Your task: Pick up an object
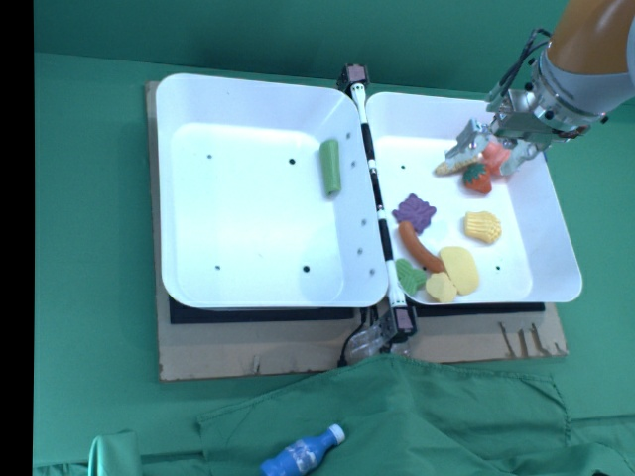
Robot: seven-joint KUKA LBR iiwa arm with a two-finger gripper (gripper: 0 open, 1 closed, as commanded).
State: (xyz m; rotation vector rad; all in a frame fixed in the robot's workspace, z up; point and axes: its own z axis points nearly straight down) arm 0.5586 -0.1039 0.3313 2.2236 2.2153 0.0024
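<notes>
My gripper [490, 151] hangs over the far right part of the right bin [556, 256], its fingers spread apart. Between and just under them lies a small orange-red piece [494, 155]; whether the fingers touch it I cannot tell. A red strawberry [477, 178] sits right below it, and an orange carrot-like piece [448, 167] lies beside the left finger [464, 145]. Further forward in this bin are a purple grape bunch [415, 211], a yellow corn piece [482, 227], a red sausage [421, 247], a green leafy piece [408, 275] and two pale yellow pieces [453, 273].
The left bin [198, 127] holds one green cucumber-like stick [330, 166] near its right wall. A black hinge bar [369, 157] runs between the bins. In front of the bench lie folds of green cloth [417, 415] and a blue bottle [301, 452].
</notes>
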